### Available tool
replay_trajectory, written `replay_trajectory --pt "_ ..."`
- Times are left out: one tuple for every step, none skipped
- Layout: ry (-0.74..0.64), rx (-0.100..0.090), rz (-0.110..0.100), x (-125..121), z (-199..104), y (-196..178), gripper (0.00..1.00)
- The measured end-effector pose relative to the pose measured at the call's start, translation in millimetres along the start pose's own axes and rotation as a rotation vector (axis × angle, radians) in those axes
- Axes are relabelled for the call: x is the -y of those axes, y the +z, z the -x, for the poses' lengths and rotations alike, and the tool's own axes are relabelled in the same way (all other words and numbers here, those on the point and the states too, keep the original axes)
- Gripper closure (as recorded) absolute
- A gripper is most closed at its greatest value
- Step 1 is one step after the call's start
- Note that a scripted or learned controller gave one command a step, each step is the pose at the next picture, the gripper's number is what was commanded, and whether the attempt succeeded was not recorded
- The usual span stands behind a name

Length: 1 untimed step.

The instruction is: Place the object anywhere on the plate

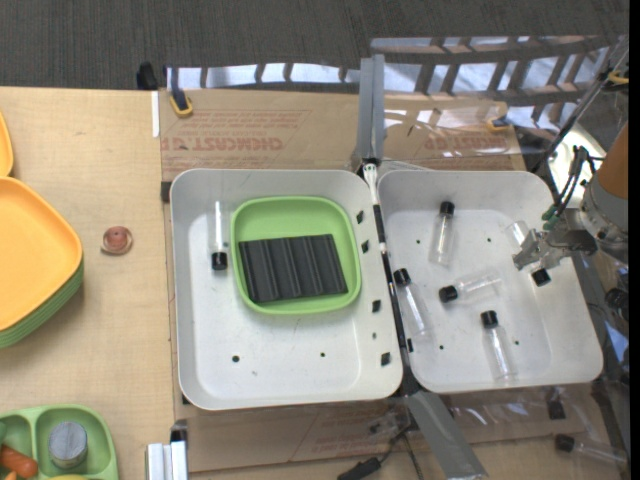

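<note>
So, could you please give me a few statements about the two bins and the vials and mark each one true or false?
1. The green plate sits in the left bin. True.
2. A dark ribbed pad lies on the plate. True.
3. The left bin holds no vial. False: one vial lies beside the plate, off it.
4. The gripper is above the left bin. False: it is over the right bin, near its right side.
5. Several vials lie loose in the right bin, such as one near its top. True.
</note>
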<state>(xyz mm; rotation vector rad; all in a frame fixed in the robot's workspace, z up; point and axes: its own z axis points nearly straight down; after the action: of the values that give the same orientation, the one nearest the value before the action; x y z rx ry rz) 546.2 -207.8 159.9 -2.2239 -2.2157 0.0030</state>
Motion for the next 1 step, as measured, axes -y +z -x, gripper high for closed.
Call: replay_trajectory --pt "-0.228 0.0 0.002 58.0 -14.5 -32.1 1.0"
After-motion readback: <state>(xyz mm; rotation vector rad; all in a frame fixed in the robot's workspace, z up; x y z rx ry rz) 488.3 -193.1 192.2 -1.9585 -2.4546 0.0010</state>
